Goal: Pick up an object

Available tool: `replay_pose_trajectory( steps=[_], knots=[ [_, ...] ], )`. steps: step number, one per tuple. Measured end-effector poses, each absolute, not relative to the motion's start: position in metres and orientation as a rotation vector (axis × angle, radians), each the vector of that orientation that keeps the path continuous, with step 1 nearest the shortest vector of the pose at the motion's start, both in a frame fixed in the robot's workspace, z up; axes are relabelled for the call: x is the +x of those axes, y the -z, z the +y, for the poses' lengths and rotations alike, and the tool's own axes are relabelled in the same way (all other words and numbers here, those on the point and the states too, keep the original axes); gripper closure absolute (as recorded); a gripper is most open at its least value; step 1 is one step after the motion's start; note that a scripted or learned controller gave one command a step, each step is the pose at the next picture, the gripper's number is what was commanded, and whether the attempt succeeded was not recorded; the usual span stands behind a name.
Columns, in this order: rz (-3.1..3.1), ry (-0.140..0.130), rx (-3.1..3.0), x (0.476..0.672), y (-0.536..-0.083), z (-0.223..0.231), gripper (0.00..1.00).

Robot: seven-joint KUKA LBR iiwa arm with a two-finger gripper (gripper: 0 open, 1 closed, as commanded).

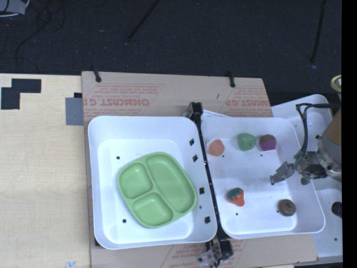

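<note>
— What lies in the right bin (312,219)?

— A peach-coloured piece (216,147) near the divider; a green piece (246,141) with a purple one (268,142) just beside it along the far side; an orange-red toy with a green top (236,196) in the middle; a brown round thing (287,207) near the front right.

— And the gripper (293,173)?

— At the bin's right edge, above the floor, nothing between its fingers; whether the jaws are apart or together, I cannot tell.

— The left bin (106,216)?

— A green divided plate (157,189).
</note>
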State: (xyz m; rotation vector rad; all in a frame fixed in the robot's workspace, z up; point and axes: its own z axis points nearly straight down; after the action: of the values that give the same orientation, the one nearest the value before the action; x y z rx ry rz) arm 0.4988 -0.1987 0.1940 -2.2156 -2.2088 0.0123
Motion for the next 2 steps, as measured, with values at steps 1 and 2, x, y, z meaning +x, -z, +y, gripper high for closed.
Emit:
replay_pose_trajectory(
  steps=[1,2],
  knots=[
    [-2.221,-0.001,-2.221,0.502,-0.201,-0.199,0.00],
    [-2.216,-0.005,-2.215,0.498,-0.138,-0.192,0.00]
  ],
)
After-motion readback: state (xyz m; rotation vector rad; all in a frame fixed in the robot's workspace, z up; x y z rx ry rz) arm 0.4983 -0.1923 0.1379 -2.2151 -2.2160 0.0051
